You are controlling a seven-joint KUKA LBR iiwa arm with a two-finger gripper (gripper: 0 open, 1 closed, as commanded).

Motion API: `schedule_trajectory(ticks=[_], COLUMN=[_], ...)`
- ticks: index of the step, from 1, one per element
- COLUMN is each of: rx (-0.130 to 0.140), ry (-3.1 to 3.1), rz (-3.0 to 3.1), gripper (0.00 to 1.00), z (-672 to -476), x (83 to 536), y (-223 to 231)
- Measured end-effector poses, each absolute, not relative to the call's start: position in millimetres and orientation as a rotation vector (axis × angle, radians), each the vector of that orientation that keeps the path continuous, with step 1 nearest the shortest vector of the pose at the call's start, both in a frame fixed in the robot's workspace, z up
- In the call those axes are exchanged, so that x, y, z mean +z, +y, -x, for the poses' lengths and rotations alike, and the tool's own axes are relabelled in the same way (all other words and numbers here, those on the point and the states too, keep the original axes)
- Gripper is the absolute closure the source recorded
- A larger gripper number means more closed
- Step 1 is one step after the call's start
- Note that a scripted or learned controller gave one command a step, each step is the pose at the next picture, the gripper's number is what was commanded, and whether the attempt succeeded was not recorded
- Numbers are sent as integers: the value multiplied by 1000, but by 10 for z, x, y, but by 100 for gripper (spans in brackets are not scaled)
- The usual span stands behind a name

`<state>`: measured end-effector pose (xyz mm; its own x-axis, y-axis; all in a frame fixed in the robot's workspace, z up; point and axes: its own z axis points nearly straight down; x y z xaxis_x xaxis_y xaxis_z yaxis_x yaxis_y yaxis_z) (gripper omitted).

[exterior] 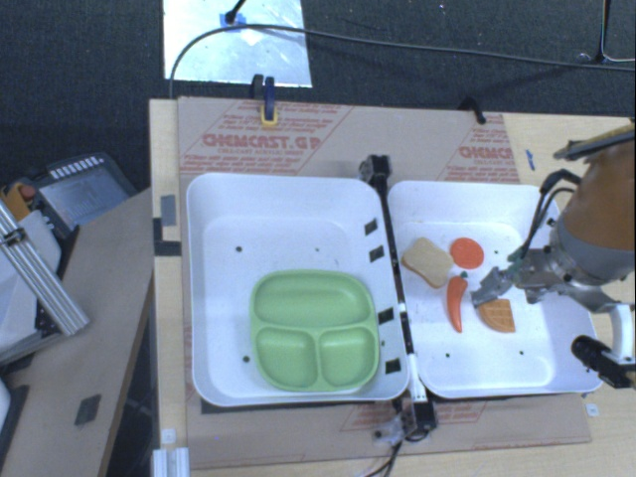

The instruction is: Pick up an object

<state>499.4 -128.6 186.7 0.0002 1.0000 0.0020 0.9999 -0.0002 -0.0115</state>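
Observation:
Several toy food pieces lie in the right bin (497,371). A tan bread-like piece (427,261) sits left of an orange-red round slice (467,252). Below them lies a long red pepper-like piece (455,304), with an orange wedge (498,317) to its right. My gripper (491,288) reaches in from the right. It hangs just above the wedge and right of the red piece, below the round slice. I see nothing held in it.
The left bin (229,227) holds a green divided plate (313,329). A black clip strip (388,266) runs along the seam between the bins. The arm's orange and grey wrist (596,227) covers the right bin's right edge.

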Motion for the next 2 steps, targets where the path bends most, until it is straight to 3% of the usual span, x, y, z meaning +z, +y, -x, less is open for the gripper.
schedule_trajectory(ticks=[1, 2], rx=[-1, 1], ry=[-2225, -2222], rz=[2219, 2216], gripper=[0, 0], z=[-5025, -5104], x=[1925, 1434], y=[-1283, -1217])
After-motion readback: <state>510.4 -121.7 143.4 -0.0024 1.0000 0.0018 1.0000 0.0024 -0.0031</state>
